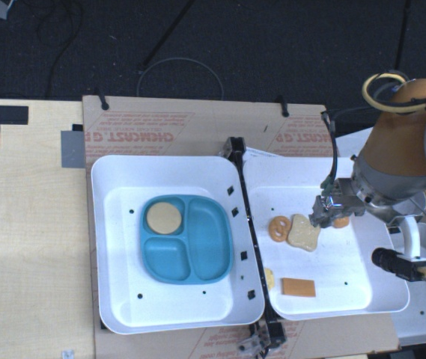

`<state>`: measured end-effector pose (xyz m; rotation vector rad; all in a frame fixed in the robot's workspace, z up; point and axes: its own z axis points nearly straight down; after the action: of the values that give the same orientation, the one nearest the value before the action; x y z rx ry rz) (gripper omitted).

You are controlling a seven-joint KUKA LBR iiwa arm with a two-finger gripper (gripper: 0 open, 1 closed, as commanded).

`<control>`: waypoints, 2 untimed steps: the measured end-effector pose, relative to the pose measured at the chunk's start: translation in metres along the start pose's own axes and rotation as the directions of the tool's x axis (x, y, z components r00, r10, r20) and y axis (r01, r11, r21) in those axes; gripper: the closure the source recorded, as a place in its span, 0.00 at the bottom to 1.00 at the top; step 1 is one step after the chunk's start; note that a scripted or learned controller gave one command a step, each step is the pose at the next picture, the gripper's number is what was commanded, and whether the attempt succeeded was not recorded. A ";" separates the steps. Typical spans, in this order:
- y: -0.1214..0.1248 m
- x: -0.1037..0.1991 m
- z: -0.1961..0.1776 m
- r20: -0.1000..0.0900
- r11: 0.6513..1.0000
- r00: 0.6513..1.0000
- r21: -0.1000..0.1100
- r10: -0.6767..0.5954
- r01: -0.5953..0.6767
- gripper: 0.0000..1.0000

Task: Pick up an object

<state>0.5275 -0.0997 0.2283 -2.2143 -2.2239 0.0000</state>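
In the right bin (347, 290) lie a pale bread slice (303, 232), a brown pretzel (278, 228) just left of it, and an orange cracker (298, 287) near the front. A small yellowish piece (269, 279) rests against the bin's left wall. My gripper (323, 214) hangs low over the bread slice's upper right edge, with a small orange thing (341, 221) just to its right. The left bin (115, 290) carries a blue divided tray (205, 241) with a round tan cookie (163, 218) in its upper left compartment.
A black divider (244, 230) runs between the two bins. The arm's orange and grey body (396, 144) covers the right bin's far right corner. Cardboard lies under both bins, and a wooden bench top (25, 238) stretches to the left.
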 end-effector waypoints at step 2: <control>-0.002 0.112 -0.008 0.000 1.000 1.000 0.001 0.000 0.000 1.00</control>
<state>0.5245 0.0122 0.2370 -2.2134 -2.2239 0.0010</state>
